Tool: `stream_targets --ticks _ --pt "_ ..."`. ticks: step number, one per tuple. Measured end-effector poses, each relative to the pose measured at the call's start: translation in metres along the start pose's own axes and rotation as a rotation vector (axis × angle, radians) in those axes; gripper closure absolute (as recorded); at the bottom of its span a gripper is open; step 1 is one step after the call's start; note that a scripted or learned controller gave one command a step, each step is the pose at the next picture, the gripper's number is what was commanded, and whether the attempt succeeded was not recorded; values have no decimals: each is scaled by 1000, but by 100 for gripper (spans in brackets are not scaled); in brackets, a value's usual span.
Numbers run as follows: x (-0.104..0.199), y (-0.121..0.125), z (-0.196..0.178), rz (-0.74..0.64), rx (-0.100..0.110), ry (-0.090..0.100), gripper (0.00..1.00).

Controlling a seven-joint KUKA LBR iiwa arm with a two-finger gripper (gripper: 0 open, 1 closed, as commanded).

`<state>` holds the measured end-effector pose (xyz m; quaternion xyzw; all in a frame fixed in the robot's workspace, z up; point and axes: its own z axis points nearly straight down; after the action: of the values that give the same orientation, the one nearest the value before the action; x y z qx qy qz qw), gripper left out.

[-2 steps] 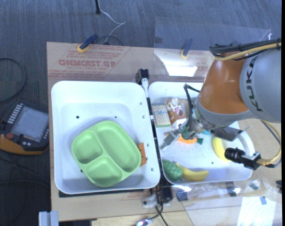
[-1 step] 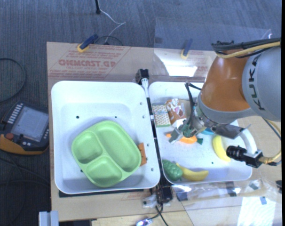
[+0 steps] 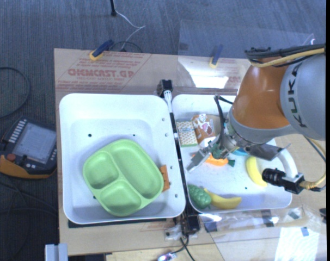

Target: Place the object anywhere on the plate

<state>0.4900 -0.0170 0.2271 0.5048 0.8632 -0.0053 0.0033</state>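
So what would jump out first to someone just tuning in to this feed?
The green divided plate in the left bin, with a small orange piece at its right edge. Then the arm's orange band over the right bin, its tool low among bananas and snack packets.

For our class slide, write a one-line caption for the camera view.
KUKA arm's tool reaches into the right bin of toy food, beside the left bin holding a green plate.

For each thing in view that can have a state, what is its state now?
green plate: upright in the left bin, nothing on it.
end effector: low in the right bin, above an orange object.
bananas: lying flat in the right bin.
snack packet: lying in the right bin.
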Motion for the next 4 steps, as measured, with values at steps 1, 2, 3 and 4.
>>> stream_targets --ticks 1,2,3,4 --pt "-1 1 -9 0 0 -2 100" --pt "66 31 -31 67 -8 11 100" --pt "115 55 24 105 4 12 100" --pt "173 89 -11 64 -6 12 100"
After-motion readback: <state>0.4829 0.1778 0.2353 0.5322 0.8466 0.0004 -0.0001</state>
